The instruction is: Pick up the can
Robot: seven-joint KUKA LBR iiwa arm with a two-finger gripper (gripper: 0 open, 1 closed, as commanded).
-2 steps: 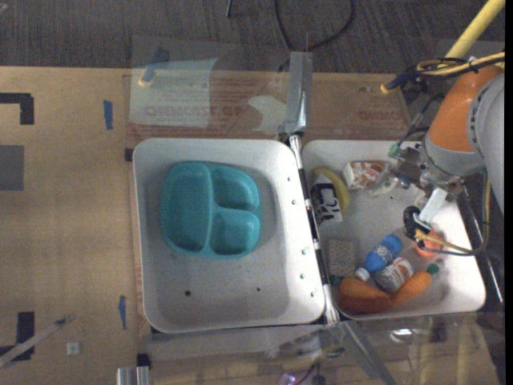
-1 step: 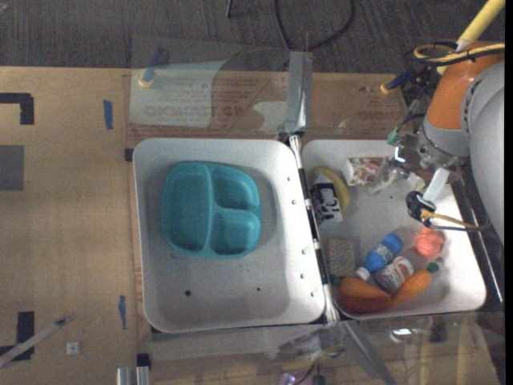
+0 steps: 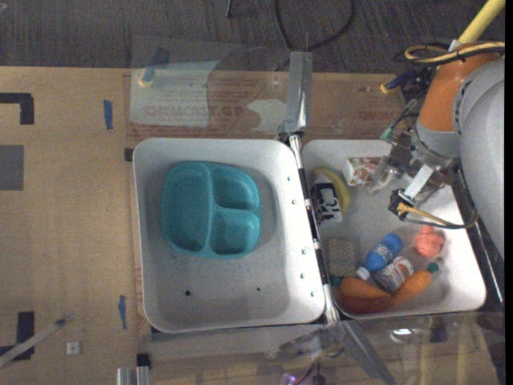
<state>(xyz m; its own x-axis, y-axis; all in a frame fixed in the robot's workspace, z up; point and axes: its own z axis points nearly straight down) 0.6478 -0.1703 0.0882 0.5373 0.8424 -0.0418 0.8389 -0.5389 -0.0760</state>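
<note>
You are looking at the hand (image 3: 405,184) hanging over the upper part of the right bin (image 3: 469,295), and you cannot tell from this slant whether it is spread or pressed together; nothing is showing clearly in its grip. The can (image 3: 394,274) is lying below the hand, well apart from it, down in the crowded lower end of that bin. It is resting on its side or tilted, a short cylinder with a silvery end and a reddish-and-white label, though the print is too small to read.

It is sitting just beside a blue bottle (image 3: 382,254) on the side away from the arm, and an orange carrot-shaped toy (image 3: 414,285) is pressing close on the other side, with a pink ball (image 3: 430,241) a little nearer the hand.

You should be expecting a stiff, smooth shell, probably light, that is likely to roll or slip if it is pinched off-centre. Judging from how it is lying, taking it across the middle of the body, with the grip closing on the curved sides rather than the ends, is looking safest, and the neighbours are leaving little room for it.
</note>
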